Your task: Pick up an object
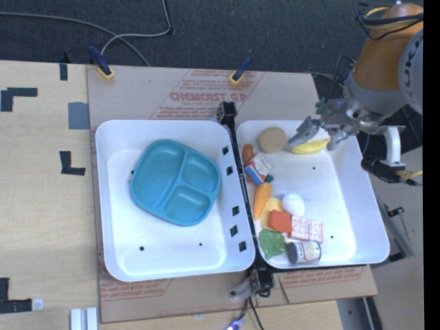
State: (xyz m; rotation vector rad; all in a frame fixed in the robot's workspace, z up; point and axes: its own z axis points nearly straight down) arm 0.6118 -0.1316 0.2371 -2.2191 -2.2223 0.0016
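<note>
While the grey two-finger tool [317,135] hangs over the far end of the right white bin [350,205], its fingers spread wide, the small yellow plastic banana [309,146] lies directly between them. Its long axis runs across the gap, roughly left to right in the view, so a straight closing should catch it; nothing is gripped yet.

A blue divided plate [175,182] sits in the left bin [110,205] (tilted a bit), both bins on cardboard [199,95] held by two yellow-blue clamps [102,63].
</note>
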